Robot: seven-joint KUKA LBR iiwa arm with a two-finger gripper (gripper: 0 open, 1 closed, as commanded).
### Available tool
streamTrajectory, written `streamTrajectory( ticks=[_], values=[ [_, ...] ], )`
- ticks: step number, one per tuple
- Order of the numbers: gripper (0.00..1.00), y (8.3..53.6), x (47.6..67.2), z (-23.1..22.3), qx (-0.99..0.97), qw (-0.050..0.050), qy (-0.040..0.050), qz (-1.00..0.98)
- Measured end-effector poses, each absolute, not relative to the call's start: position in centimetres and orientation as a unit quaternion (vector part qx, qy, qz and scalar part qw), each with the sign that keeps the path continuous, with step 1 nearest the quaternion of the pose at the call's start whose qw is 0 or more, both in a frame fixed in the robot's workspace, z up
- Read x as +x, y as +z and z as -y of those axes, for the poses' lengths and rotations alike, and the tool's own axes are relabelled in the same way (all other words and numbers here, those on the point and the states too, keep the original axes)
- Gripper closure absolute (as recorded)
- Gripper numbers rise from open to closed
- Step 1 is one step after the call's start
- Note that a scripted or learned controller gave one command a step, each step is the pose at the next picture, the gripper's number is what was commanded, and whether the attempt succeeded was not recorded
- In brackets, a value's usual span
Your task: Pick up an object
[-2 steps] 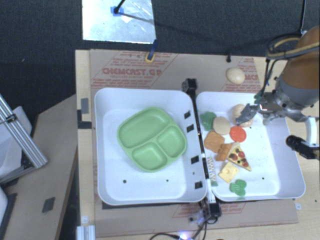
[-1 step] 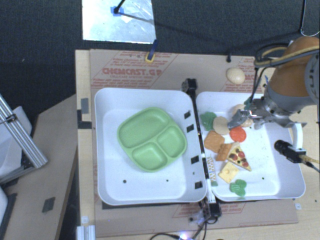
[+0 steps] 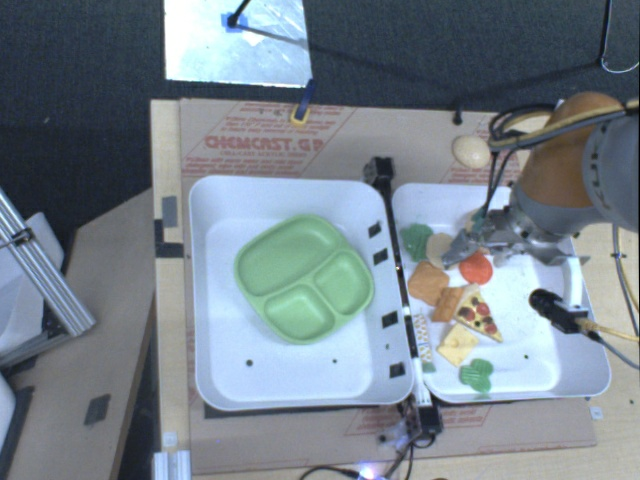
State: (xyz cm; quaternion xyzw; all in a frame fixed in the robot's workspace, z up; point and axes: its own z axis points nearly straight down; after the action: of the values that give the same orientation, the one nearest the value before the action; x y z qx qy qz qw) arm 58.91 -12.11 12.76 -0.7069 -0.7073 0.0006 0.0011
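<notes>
Gripper: low in the right bin, just above the red piece; whether the fingers were apart could not be told.
Red piece: among toy food, beside the pizza slice.
Left bin: held a green divided plate.

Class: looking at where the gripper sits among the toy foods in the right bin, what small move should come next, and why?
Probably a short descent straight down. The gripper sits low in the right bin, right beside the red round piece, with the pizza slice and green piece close by; a sideways shift would likely bump those neighbours.
</notes>
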Motion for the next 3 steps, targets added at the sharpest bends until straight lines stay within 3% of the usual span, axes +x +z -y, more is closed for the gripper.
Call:
streamTrajectory(
  ticks=[1,2,3],
  values=[
    [0.00,8.5,59.1,12.1,-0.707,-0.002,-0.0010,0.707],
    [1.00,9.9,59.3,12.2,-0.707,-0.006,-0.0030,0.707],
    [1.00,16.2,58.9,12.3,-0.706,-0.003,-0.0019,0.708]
  ],
)
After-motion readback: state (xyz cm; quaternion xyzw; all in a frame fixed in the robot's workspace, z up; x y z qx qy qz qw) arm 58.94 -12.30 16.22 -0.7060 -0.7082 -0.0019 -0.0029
